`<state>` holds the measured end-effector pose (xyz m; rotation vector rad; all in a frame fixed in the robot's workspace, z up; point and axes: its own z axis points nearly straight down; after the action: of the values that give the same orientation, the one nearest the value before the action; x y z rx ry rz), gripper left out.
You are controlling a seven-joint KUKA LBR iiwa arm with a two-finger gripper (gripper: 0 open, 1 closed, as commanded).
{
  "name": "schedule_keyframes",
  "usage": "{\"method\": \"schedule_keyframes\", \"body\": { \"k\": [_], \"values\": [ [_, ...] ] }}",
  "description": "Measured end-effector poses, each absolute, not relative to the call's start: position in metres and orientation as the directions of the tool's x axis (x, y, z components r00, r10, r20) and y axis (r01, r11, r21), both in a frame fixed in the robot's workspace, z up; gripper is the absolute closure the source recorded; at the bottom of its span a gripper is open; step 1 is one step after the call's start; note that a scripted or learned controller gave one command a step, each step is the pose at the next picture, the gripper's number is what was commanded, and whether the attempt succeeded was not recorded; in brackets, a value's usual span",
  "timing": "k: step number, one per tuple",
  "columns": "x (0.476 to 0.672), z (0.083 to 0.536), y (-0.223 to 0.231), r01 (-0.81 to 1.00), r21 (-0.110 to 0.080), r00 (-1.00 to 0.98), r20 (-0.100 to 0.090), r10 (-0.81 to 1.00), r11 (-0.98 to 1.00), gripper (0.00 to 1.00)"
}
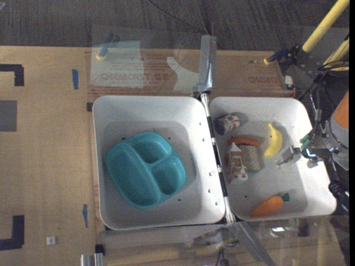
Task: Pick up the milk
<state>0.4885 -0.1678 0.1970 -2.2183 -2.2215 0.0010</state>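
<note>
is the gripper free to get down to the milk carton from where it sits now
Probably yes. The gripper hangs over the right bin's right side, and the milk carton lies left of it with bare floor between. A hot dog crowds the carton, which may hamper the grasp.

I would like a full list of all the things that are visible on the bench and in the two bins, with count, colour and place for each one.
bench: 1, light wood with blue and black tape marks, under both bins
left bin: 1, white, left half
right bin: 1, white, right half
divided plate: 1, teal, in the left bin
milk carton: 1, white and brown, lying at the right bin's left side
can: 1, grey with red, right bin's upper left
sausage: 1, orange-red, just above the carton
banana: 1, yellow, right bin's upper middle
carrot: 1, orange with green tip, right bin's lower part
arm: 1, grey with orange band, right edge
pincer: 1, metal, over the right bin, right of the banana
</note>
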Motion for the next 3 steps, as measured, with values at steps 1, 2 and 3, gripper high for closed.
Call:
{"method": "schedule_keyframes", "body": {
  "k": [1,2,3],
  "values": [
    [0.505,0.205,-0.086,0.994,0.001,-0.113,0.0,0.994,0.113,0.0],
    [0.555,0.184,-0.031,0.994,0.002,-0.111,-0.001,0.994,0.111,0.0],
    [0.509,0.125,-0.107,0.99,0.01,-0.142,0.0,0.99,0.142,0.0]
  ]
}}
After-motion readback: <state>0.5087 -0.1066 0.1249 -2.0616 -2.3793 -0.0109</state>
